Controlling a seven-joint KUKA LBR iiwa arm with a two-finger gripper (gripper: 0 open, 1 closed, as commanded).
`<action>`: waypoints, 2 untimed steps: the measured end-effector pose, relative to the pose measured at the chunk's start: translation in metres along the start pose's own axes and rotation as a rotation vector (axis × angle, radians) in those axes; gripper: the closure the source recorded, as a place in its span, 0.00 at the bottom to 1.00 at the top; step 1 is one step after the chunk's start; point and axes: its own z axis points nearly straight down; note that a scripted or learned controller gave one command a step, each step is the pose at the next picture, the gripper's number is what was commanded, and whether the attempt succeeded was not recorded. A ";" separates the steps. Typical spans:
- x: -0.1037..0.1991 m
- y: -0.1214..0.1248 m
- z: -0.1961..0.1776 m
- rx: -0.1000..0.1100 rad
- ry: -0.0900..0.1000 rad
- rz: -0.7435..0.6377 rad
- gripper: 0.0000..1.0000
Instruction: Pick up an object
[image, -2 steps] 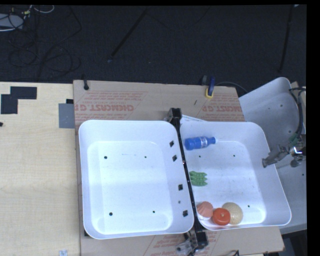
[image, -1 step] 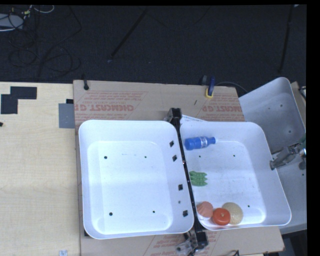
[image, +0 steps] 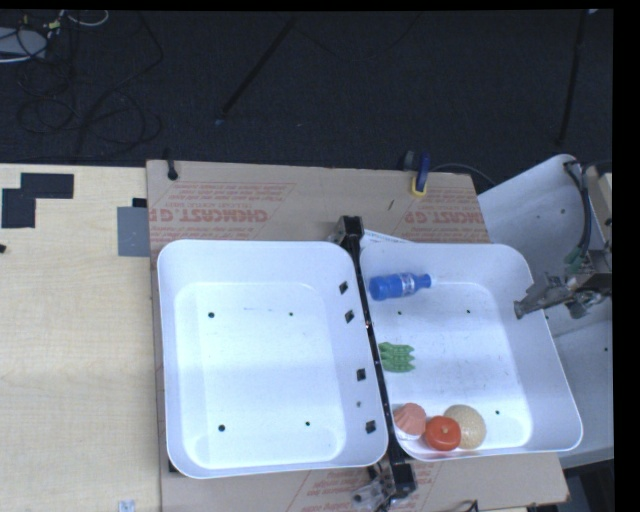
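Starting at the near edge, we see three small round things clustered in the front corner of the right-hand shallow white plastic bin: a pinkish-orange round piece, a red tomato-like ball touching it, and a pale beige round bun-like piece just behind the ball. Farther in, close to the black divider strip between the bins, lies a small green pod-shaped toy, its long axis running roughly left to right. Farther still, near the bin's back wall, we find the blue plastic bottle with a white cap; it lies on its side, long axis nearly left to right with a slight tilt, cap pointing right. Nothing touches it, and the floor around it is open.

The left-hand shallow white plastic bin sits beside it on a brown cardboard sheet.

At the right, outside the bin's rim and well apart from all these things, we see the grey two-finger gripper. We cannot tell whether it is released or clenched; we see nothing in it.
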 end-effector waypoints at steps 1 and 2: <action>0.003 -0.053 0.137 0.016 0.007 0.004 0.00; -0.001 -0.050 0.022 -0.011 -0.004 0.001 0.00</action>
